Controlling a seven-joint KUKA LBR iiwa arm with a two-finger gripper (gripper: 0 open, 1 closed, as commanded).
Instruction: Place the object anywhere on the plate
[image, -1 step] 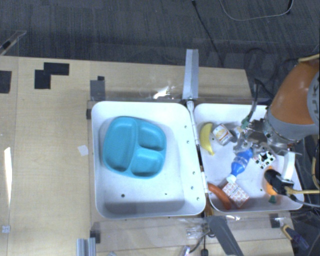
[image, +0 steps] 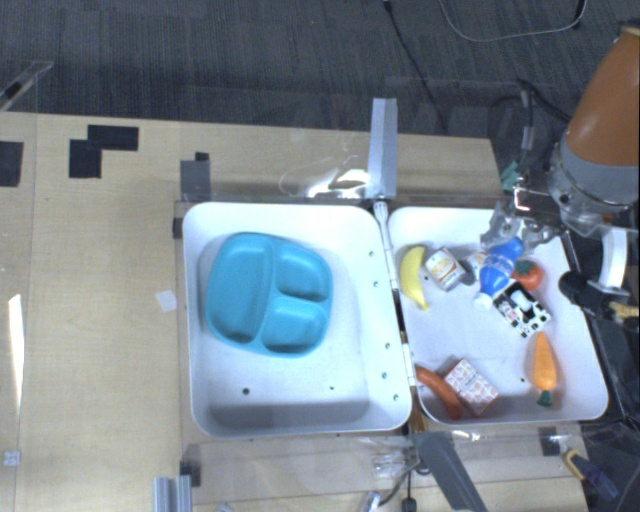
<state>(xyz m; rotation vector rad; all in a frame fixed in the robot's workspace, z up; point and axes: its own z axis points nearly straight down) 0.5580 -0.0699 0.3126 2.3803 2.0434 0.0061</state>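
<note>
**Gripper low over the right bin**

The gripper (image: 512, 232) hangs at the far side of the right bin (image: 590, 400), right above a blue bottle (image: 497, 272); its finger spread, I cannot tell. Banana (image: 413, 276) and carrot (image: 542, 366) lie nearby. The blue plate (image: 268, 292) waits in the left bin (image: 210, 400).
</note>
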